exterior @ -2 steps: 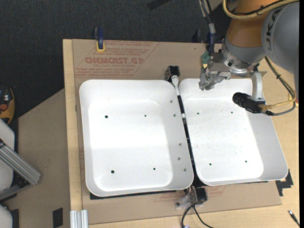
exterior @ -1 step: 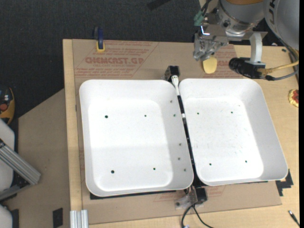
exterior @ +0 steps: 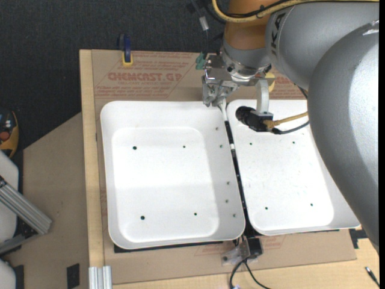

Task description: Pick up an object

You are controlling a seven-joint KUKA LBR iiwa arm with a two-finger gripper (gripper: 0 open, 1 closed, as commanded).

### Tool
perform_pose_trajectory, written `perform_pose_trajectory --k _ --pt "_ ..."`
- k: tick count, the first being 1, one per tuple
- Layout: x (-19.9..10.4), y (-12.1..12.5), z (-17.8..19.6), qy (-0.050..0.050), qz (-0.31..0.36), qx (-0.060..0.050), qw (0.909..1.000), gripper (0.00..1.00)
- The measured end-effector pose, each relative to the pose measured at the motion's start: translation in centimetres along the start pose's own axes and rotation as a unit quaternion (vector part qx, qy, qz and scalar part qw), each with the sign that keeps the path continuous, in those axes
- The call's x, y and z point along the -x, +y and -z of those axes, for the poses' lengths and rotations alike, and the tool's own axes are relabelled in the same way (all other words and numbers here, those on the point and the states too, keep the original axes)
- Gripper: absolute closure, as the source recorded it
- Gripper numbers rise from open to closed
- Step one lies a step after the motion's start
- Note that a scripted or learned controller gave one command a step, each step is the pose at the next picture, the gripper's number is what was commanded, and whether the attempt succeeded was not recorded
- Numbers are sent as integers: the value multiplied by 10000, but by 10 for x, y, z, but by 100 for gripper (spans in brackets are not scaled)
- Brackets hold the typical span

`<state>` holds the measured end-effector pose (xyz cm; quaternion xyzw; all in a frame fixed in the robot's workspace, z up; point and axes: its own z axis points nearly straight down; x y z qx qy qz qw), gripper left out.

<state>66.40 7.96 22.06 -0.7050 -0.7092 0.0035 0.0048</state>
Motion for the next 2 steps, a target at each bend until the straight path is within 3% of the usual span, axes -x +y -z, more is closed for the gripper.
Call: perform_pose_trajectory --k 1,2 --pt "70 2 73 -24 -59 102 9999 100" --pt "186 0 109 -49 -86 91 9999 100"
